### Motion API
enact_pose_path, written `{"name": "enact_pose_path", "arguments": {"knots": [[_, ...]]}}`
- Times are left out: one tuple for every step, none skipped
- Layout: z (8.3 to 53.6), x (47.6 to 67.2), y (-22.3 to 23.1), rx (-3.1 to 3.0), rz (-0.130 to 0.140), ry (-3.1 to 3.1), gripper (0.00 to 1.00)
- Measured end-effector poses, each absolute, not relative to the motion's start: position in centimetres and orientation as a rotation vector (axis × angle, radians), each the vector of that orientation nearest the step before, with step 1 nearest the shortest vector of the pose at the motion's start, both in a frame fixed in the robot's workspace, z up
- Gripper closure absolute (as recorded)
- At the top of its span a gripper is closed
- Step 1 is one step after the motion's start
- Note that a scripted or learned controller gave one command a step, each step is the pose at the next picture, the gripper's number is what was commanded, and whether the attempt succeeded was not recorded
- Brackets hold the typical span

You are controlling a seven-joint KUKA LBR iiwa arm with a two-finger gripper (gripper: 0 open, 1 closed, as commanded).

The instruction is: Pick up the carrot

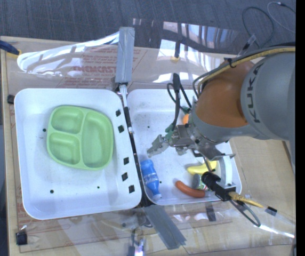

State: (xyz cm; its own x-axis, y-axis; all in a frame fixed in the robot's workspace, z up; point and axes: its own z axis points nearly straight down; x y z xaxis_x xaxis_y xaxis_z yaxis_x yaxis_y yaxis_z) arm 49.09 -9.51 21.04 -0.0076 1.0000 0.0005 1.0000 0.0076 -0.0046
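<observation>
While end effector [158,144] hovers in right bin [142,103], carrot unclear.

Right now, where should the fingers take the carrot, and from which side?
Probably mid-length on the carrot, coming straight down with the fingers across its narrow width. It lies flat along the right bin's near wall, so a side approach looks blocked; the yellow item crowds it.

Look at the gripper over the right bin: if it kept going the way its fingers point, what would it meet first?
The gripper points left and down, so probably the right bin floor, near the blue bottle; depth is unclear.
</observation>
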Motion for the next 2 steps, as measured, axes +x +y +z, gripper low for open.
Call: {"name": "enact_pose_path", "arguments": {"knots": [[10.42, 48.83, -14.27, -2.562, -0.005, -1.827, 0.0], [11.23, 48.84, -14.15, -2.555, -0.002, -1.836, 1.0]]}}
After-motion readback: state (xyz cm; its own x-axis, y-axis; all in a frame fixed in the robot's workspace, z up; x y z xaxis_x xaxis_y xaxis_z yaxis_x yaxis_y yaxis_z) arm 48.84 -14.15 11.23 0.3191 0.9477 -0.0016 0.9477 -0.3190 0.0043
